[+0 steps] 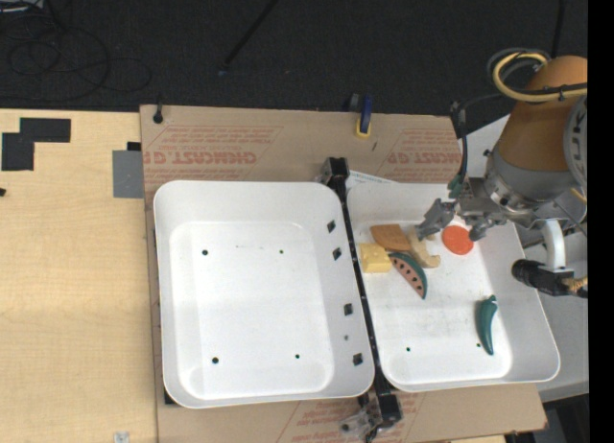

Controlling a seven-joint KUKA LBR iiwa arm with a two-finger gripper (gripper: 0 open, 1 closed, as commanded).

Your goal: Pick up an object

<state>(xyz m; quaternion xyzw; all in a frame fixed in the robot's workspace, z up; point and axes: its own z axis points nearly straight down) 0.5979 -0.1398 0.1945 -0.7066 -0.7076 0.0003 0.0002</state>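
A: Where's your claw sitting?

B: Your gripper (454, 220) hangs over the upper part of the right bin (523, 360), arm reaching in from the right. Fingers spread wide, nothing between them. One fingertip points toward the brown block, the other sits just beside the orange-red ball (459, 241).

A: And the things you could pick?

B: All in the right bin. Brown block (390, 236) near the top left, a yellow block (373, 259) touching it below, hard against the divider. A watermelon slice (412, 273), red with a dark green rind, lies just right of the yellow block. A small tan piece (428, 259) rests between slice and ball. A green pepper (487, 323) lies well apart, toward the lower right.

A: Left bin?

B: Your left bin (182, 240) sits beside it, white floor showing.
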